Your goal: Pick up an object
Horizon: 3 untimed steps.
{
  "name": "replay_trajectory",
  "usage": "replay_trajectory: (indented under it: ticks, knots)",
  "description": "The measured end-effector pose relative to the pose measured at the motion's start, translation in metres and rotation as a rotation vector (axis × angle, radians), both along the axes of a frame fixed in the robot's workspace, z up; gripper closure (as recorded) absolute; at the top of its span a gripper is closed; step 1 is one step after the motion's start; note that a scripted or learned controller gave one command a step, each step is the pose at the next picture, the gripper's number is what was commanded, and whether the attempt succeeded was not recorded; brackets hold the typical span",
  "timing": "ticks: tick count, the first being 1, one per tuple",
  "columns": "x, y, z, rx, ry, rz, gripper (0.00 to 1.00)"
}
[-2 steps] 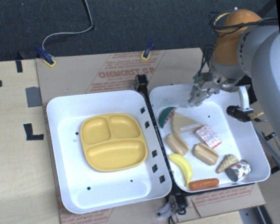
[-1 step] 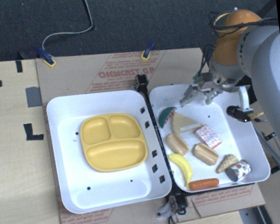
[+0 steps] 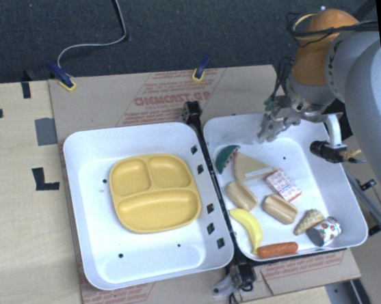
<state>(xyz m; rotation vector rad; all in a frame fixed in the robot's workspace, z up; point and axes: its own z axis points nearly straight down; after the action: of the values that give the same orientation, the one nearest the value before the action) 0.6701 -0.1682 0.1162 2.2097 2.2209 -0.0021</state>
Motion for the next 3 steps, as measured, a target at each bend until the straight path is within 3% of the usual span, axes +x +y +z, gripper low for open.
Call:
replay_trajectory:
  ticks: [1,2,3]
  knots:
    - [0.0,0.0,-0.001,0.0,0.001,0.0,0.0]
    - [-0.001,-0.018,-0.03,0.005,0.002,-0.003,0.0]
    - [0.0,-0.018,-0.019,0.002,0.001,-0.002,1.0]
